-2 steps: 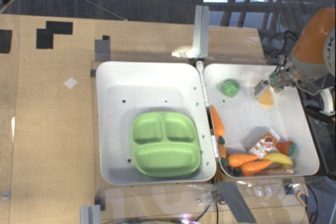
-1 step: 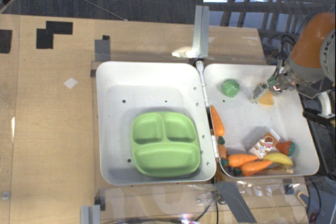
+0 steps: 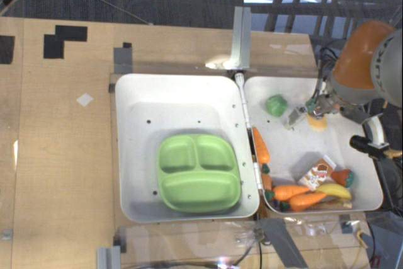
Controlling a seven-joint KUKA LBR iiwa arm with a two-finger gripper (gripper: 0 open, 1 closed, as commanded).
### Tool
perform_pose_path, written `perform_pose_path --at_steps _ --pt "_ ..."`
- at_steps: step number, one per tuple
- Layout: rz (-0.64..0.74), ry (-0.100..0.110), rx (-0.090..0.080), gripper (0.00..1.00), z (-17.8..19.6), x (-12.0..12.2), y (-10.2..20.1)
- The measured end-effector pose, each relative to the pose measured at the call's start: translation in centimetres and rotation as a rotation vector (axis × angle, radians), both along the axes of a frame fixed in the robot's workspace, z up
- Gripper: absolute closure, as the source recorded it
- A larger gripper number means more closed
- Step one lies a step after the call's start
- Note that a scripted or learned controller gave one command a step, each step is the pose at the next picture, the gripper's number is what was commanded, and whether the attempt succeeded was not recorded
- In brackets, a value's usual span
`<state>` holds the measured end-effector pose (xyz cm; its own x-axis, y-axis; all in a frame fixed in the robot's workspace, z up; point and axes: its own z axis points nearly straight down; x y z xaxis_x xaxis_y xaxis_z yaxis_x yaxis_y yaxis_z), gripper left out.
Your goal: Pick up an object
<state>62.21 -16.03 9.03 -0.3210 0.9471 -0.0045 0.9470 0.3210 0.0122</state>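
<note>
My feed lists: pale wooden desk (image 3: 56, 154); left shallow white bin (image 3: 135, 135) with a green three-compartment plastic tray (image 3: 198, 172) toward its near side; right shallow white bin (image 3: 286, 151). Grey arm with orange band (image 3: 362, 63) reaches in from the right. Its pincer (image 3: 313, 108) hovers over a small yellow piece (image 3: 318, 122) at that bin's far right; grip state I cannot tell. Left of it, a green round toy (image 3: 276, 105). Near edge: orange carrots (image 3: 296, 193), yellow banana (image 3: 334, 191), small printed carton (image 3: 317, 174).

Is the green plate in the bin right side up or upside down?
Right side up: the green plate shows its three hollow compartments facing up in the left bin.
</note>
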Motion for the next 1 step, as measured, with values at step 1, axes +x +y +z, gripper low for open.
perform_pose_path --at_steps 1 --pt "0.167 0.025 -0.001 0.00 3.28 4.42 2.67"
